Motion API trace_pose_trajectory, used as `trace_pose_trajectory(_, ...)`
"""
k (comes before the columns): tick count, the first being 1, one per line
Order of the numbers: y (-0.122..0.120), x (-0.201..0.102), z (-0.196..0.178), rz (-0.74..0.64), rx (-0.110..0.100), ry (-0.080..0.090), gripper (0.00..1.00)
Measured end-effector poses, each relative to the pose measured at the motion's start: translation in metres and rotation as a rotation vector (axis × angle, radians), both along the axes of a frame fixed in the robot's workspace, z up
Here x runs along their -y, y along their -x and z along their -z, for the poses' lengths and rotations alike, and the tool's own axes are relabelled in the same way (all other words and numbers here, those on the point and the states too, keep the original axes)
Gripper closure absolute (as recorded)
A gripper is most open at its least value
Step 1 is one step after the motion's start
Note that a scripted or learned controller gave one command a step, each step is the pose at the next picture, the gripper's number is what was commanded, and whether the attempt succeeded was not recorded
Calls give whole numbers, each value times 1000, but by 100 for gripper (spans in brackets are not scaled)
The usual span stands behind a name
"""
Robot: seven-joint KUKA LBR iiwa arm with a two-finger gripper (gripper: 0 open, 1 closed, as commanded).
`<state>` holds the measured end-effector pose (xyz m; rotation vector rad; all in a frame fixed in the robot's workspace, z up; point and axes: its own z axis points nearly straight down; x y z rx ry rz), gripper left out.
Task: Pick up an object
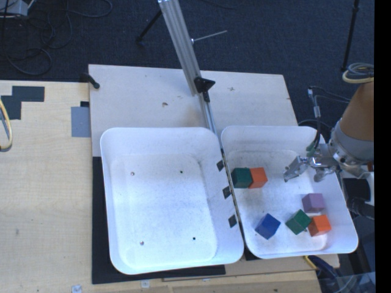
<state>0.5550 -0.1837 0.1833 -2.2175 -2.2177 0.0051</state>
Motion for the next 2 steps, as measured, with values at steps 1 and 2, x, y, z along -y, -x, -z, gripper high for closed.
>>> trace_pose_trajectory(1,-39,-67,56,-4,6,8,0)
trace_pose_trajectory(2,-37,-64,45,5,3,3,100)
